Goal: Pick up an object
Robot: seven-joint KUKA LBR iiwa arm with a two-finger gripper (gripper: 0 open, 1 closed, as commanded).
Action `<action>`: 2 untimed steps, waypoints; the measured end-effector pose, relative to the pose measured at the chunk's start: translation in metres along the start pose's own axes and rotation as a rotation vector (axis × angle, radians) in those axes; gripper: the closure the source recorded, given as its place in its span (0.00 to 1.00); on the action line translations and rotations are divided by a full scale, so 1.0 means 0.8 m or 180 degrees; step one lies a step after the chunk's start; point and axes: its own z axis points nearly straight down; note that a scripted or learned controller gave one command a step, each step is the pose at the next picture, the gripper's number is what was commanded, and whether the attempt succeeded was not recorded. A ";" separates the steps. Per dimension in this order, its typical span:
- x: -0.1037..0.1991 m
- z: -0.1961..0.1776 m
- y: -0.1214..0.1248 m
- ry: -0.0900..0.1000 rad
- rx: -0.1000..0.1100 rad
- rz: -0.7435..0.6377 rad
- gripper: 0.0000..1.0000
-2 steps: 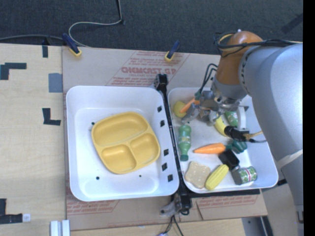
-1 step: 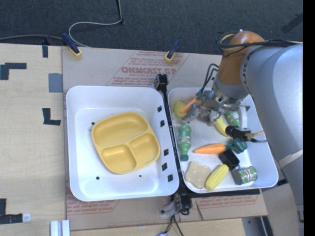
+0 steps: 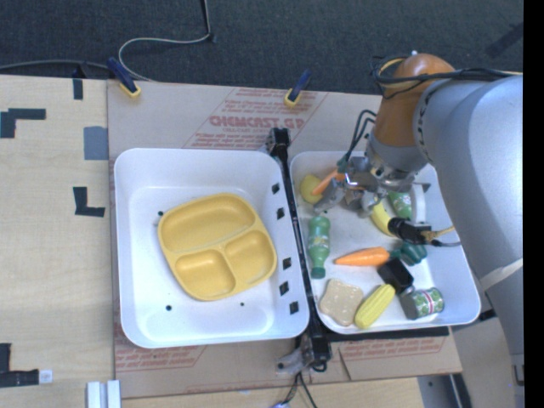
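The right bin [image 3: 449, 272] holds several toy foods. My gripper [image 3: 353, 189] is low over its far end, under the orange wrist band [image 3: 406, 109]. Just left of it lie a yellow fruit [image 3: 308, 183] and a small orange piece [image 3: 324, 185]. A banana [image 3: 383, 218] lies just right of the gripper, beside a green item [image 3: 401, 203]. Nearer the front are a green bottle [image 3: 318, 241], a carrot [image 3: 361, 258], a black block [image 3: 396, 274], a bread slice [image 3: 340, 301], a corn cob [image 3: 375, 305] and a can [image 3: 422, 303]. The gripper's body hides whatever is between its tips.
The left bin [image 3: 140, 189] holds a yellow divided plate [image 3: 218, 245]. A black clip strip [image 3: 287, 228] runs between the two bins. The grey arm [image 3: 484, 168] covers the right side. Cables [image 3: 161, 45] and blue-yellow clamps [image 3: 297, 89] lie beyond the bins.
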 end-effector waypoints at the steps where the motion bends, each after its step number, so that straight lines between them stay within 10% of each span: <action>1: -0.014 -0.012 -0.001 -0.0007 -0.0033 -0.0008 0.00; 2: -0.010 -0.053 0.015 -0.0040 -0.0268 -0.0042 0.00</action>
